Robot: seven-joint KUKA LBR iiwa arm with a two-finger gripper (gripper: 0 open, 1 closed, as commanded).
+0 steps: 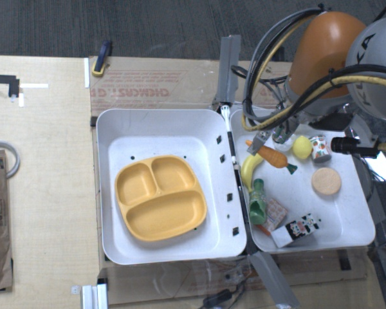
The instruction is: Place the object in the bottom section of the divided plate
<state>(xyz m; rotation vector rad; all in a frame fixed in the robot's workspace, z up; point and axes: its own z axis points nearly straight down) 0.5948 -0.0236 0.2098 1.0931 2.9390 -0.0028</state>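
Pale wood surface [38, 172] on the left, cardboard behind the bins. In the left bin [109, 172] sits the yellow divided plate [159, 198], all three sections bare, the big bottom section nearest the camera. Over to the right bin [360, 217]: banana [249, 167], carrot [274, 156], lemon [302, 147], a round wooden disc [326, 181], a green bottle [257, 206]. The tool [282, 134] hangs just above the carrot, and I can't tell whether it's apart or together.
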